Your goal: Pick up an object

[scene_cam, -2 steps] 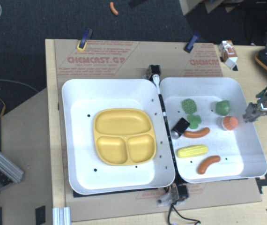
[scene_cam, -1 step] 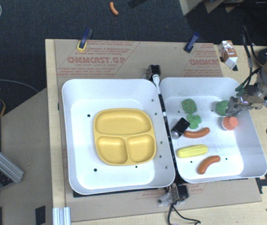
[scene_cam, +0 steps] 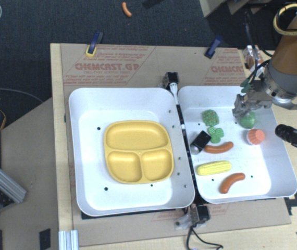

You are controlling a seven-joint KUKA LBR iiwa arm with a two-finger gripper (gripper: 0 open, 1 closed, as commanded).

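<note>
My gripper (scene_cam: 244, 110) is low in the right bin (scene_cam: 279, 165), near its far right part. It hangs directly over a small green round object (scene_cam: 249, 121) that pokes out beneath it. Whether that object is held cannot be told. Just right of it lies a pink-orange round piece (scene_cam: 256, 136). To the left are two green broccoli pieces (scene_cam: 209, 117) (scene_cam: 217, 134) and a black block (scene_cam: 200, 139). Nearer the front lie a sausage (scene_cam: 219, 148), a yellow corn cob (scene_cam: 214, 167) and a second sausage (scene_cam: 233, 182).
The left bin (scene_cam: 86, 139) holds a yellow divided plate (scene_cam: 138, 151). A black divider strip (scene_cam: 182, 134) runs between the bins. The grey arm (scene_cam: 289, 72) comes in over the right bin's far right corner. Blue clamps (scene_cam: 93, 45) (scene_cam: 213, 47) hold the board's far edge.
</note>
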